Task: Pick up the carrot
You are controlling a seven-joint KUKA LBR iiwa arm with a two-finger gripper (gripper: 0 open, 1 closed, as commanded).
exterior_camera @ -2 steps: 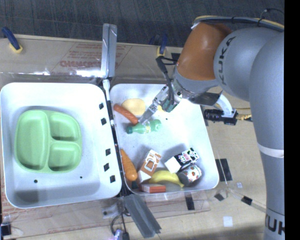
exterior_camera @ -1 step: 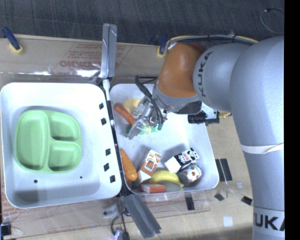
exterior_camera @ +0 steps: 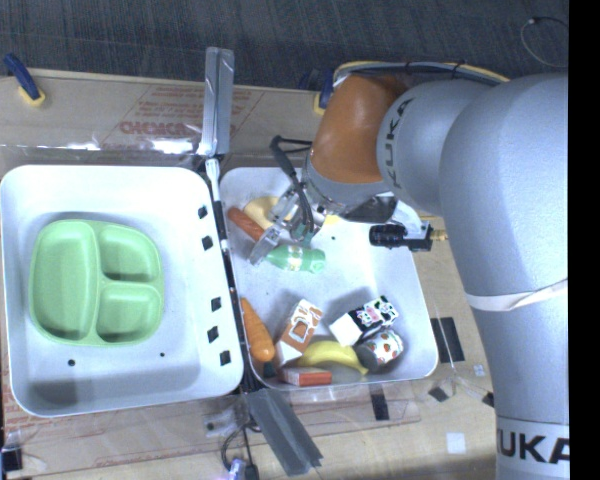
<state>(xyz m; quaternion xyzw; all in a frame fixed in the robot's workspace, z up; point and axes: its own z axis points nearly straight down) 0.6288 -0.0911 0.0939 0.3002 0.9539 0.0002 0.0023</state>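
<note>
The carrot (exterior_camera: 258, 331) is orange and tapered. It lies along the left wall of the right bin (exterior_camera: 412, 268), near the front corner. My gripper (exterior_camera: 283, 236) hangs over the back left part of that bin, well behind the carrot and apart from it. Its fingers (exterior_camera: 264, 247) look spread open with nothing between them. The tips hover just above a green bottle (exterior_camera: 298, 259) and beside a reddish-orange sausage-shaped piece (exterior_camera: 246, 221).
A small carton (exterior_camera: 302, 322), a banana (exterior_camera: 332, 355), a black-and-white toy (exterior_camera: 372, 316), a round spotted object (exterior_camera: 383, 348) and a red piece (exterior_camera: 306, 376) crowd the right bin's front. The left bin (exterior_camera: 180, 363) holds a green divided plate (exterior_camera: 97, 280).
</note>
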